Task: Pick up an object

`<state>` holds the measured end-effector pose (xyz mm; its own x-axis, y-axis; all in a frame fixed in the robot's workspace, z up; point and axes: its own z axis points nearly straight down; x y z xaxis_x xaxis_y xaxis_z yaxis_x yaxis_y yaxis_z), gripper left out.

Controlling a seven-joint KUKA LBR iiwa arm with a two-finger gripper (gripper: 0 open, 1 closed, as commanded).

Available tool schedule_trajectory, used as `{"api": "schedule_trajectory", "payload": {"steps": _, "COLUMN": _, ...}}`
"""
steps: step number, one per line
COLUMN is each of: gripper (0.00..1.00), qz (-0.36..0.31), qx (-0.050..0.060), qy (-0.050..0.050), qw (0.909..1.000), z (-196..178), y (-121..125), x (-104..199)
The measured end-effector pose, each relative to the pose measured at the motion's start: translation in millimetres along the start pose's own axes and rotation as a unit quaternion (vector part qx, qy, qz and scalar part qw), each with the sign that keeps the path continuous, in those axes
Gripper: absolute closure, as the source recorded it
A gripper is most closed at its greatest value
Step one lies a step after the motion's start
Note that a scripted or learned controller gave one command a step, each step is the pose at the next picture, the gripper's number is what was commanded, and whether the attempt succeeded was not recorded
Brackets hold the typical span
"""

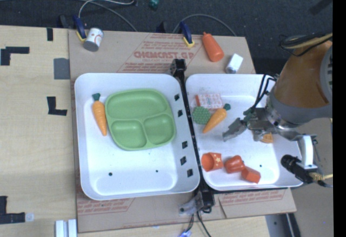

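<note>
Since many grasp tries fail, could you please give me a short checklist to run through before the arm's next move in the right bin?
1. Hand over the right bin: ok.
2. Nothing between its fingers: ok, no object seen there.
3. Target near: ok, a carrot lies just left of the hand, tilted.
4. Carrot free of neighbours: not ok, it touches a green item and a packet.
5. Red pieces at the bin's front away from the hand: ok.
6. Hand height above the bin floor: cannot tell.
</note>
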<state>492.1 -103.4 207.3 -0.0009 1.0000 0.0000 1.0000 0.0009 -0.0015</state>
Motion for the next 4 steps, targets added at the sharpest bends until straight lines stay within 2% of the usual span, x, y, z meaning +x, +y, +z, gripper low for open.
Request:
{"api": "schedule_trajectory", "payload": {"steps": 1, "gripper": 0.0, "qz": 0.0, "qx": 0.001, "qy": 0.0, "qw": 1.0, "z": 88, "y": 51, "x": 2}}
{"api": "schedule_trajectory", "payload": {"steps": 2, "gripper": 0.0, "qz": -0.001, "qx": -0.003, "qy": 0.0, "qw": 1.0, "z": 121, "y": 123, "x": -11}}
{"api": "schedule_trajectory", "payload": {"steps": 3, "gripper": 0.0, "qz": -0.001, "qx": 0.011, "qy": -0.001, "qw": 0.9999, "z": 122, "y": 172, "x": 0}}
{"api": "schedule_trajectory", "payload": {"steps": 4, "gripper": 0.0, "qz": 0.001, "qx": -0.002, "qy": -0.001, "qw": 1.0, "z": 121, "y": 140, "x": -24}}
